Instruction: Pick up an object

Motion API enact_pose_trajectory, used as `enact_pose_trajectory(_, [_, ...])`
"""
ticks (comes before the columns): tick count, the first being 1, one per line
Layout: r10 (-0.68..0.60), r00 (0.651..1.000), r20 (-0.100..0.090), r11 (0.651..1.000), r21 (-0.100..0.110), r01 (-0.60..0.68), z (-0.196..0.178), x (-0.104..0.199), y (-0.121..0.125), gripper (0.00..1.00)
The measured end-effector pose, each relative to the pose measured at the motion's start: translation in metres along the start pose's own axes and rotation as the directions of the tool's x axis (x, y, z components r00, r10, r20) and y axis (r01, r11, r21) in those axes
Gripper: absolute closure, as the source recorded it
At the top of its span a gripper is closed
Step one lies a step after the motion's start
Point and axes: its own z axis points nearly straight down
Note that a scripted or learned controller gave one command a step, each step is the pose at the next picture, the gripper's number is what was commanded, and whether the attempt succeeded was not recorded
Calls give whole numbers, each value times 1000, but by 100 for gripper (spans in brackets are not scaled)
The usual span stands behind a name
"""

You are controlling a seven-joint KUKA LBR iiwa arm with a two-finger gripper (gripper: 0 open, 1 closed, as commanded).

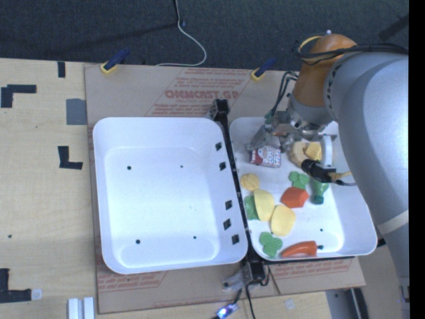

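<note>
Cardboard covers the bench under two white bins. Left bin (159, 191) lies bare; the right bin (352, 231) holds crowded toy food. Far in it, the gripper (273, 133) hangs just above a red-and-white packet (265, 156), finger state impossible to tell. Close neighbours could cause a slipped or double grab.

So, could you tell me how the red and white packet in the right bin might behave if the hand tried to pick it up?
The red and white packet looks crinkled, so it is probably soft and light and may buckle. It lies flat on the right bin, so getting under an edge could be hard. The hand sits just above it.
</note>
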Motion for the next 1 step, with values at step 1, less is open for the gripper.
enact_pose_trajectory(1, [5,1000,-3,1000,1,-5,10,1,-58,100])
